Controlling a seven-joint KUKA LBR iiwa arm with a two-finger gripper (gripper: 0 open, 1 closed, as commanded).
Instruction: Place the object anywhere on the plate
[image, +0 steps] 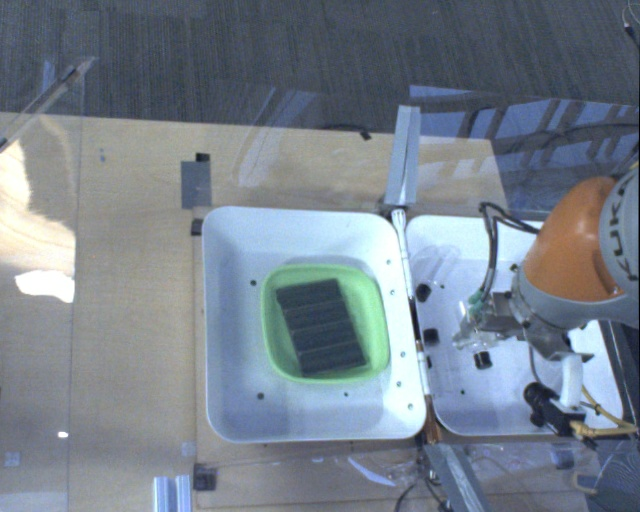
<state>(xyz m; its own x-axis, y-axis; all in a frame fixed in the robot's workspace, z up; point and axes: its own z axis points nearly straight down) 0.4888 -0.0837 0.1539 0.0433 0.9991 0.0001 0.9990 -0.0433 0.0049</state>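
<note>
A dark grey ribbed block (320, 327) lies flat on the green square plate (374, 300), which sits in the left white bin (230, 300). The block rests wholly inside the plate's rim, turned a little off square. My gripper (479, 338) hangs low over the right white bin (450, 400), near its left side and well apart from the plate. The orange band of the arm (572, 250) rises just to its right. Nothing shows between the gripper and the bin floor.
A faint clear item (438, 266) lies at the back left of the right bin. The divider (412, 320) between the two bins runs between gripper and plate. A metal bracket (403, 158) stands behind the bins. Cables (560, 410) trail at the right bin's front right.
</note>
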